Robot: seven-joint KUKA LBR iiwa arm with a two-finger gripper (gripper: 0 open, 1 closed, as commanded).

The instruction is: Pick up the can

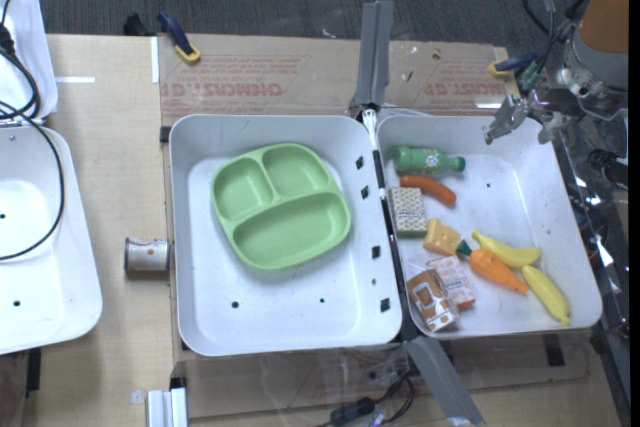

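The can lies on its side on the surface, just outside the left wall of the left bin. It is silvery with a reddish end facing right, and it sits between that bin and a white tub at the far left edge of the view. Nothing touches it.

The left bin holds a green divided plate with three compartments, resting slightly tilted near the bin's middle. The right bin holds a cluster of play food: a green bottle lying on its side near the back, an orange-red sausage just in front of it, a small patterned box beside the dividing wall, a yellow wedge, a carrot, two bananas toward the right, and a brown-and-white carton near the front edge.

The arm enters at the upper right, its orange band showing at the top corner. The hand hangs over the back right corner of the right bin, well apart from the can and on the opposite side of the bench. Its metal parts are small and cluttered with cables, so whether its fingers are wide or narrow cannot be told. No object is seen in it.

A strip of brown cardboard lies behind the bins, with a blue clamp at its left end.
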